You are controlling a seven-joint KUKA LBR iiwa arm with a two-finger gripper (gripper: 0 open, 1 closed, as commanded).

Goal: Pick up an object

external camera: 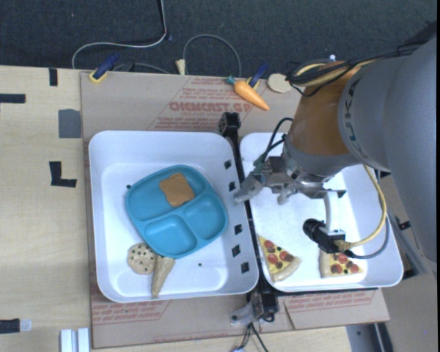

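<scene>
Hanging over the right bin (385,270) at centre right of the frame, the tool (279,184) is sitting low under the grey arm (396,101) and its orange band (319,119), close to the divider between the two bins; whether it is released or clenched I cannot tell, since the wrist is hiding most of it, and nothing is showing as grasped.

Just below it, toward the lower right, two pizza slices are lying on the bin floor: one (279,259) beside the divider, the other (339,264) nearer the bin's lower right corner, partly under a black cable plug (317,231). These are looking like the nearest candidates for picking.

Further out, the left bin (103,196) is holding a blue sectioned plate (177,215) with a brown toast piece (177,189) on it, and a cookie (140,257) and an ice-cream cone (161,273) are lying just beside the plate's lower edge. Beyond the bins, at upper centre, a toy carrot (251,94) is resting on the cardboard-covered worktop (198,105).

Risks from here: the slices are lying flat, so the tool is likely sliding over them rather than gripping; descending this near the divider is inviting a collision with the bin wall; and the yellow cable (381,211) is looping close enough to snag
</scene>
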